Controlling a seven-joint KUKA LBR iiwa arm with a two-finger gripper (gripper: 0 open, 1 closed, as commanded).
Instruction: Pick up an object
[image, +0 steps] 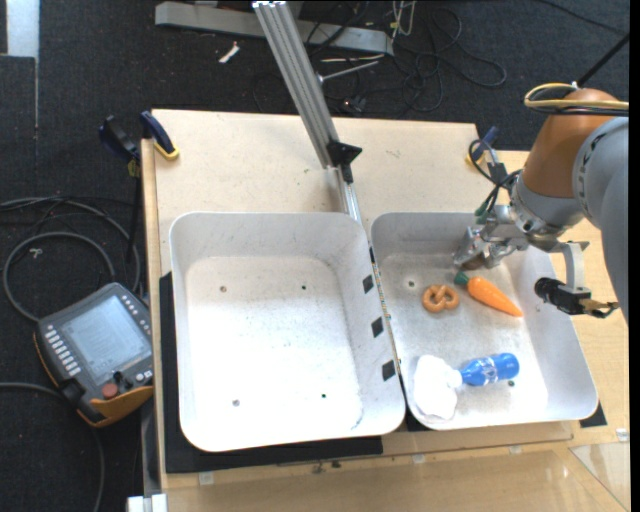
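Note:
In the right bin (560, 395) lie an orange carrot (492, 294), a small brown pretzel (440, 298), a blue bottle (488, 369) and a white crumpled cloth (435, 387). My gripper (478, 256) hangs over the bin's back half, just above and left of the carrot's green end. The pretzel sits a little below and left of it. The bottle and cloth lie near the bin's front edge, the cloth touching the bottle's neck end.
The left bin (265, 325) adjoins the right one along a central divider. A metal pole (305, 85) slants from the top down to the bins' shared back corner. A teach pendant (95, 350) lies on the floor at left.

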